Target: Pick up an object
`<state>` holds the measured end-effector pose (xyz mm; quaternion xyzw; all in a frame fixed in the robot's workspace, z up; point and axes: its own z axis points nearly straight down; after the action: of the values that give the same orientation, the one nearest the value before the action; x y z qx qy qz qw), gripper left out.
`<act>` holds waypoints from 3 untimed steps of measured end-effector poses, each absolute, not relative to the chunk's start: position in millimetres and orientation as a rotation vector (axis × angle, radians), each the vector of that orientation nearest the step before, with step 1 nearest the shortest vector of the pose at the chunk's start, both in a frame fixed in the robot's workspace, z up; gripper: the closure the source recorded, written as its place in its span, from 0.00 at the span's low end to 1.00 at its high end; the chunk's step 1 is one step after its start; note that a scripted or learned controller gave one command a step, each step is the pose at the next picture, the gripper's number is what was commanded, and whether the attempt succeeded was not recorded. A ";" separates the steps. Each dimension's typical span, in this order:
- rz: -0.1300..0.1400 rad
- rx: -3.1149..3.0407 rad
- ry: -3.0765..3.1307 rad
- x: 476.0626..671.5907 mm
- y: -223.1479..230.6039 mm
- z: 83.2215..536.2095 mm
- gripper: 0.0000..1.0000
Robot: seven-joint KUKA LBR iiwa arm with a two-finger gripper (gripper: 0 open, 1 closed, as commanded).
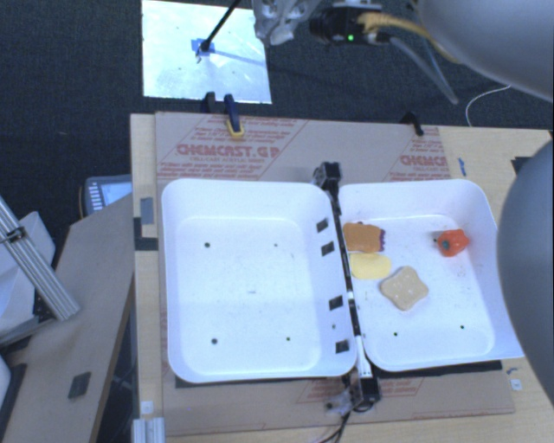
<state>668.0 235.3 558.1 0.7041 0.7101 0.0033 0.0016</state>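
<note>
Gripper (279, 22) hangs high over the bench's far edge, its grip impossible to tell; toast (404, 288), orange tomato (451, 242) lie in right bin (485, 333).

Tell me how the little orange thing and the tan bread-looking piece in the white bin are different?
The orange thing is bright orange with a dark spot, while the tan piece is pale beige all over. The orange thing is smaller and lumpy; the tan piece is wider, flat and squarish. The orange thing sits near the right wall, alone; the tan piece lies lower, beside a yellow piece. Both rest in the right bin.
</note>
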 end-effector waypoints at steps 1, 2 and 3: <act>0.009 2.210 2.230 668.0 235.3 557.7 0.00; 0.013 2.205 2.233 667.8 235.7 569.3 1.00; 0.012 2.205 2.233 667.8 235.7 568.9 0.00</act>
<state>667.8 235.7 568.9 0.7025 0.7116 0.0038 0.0017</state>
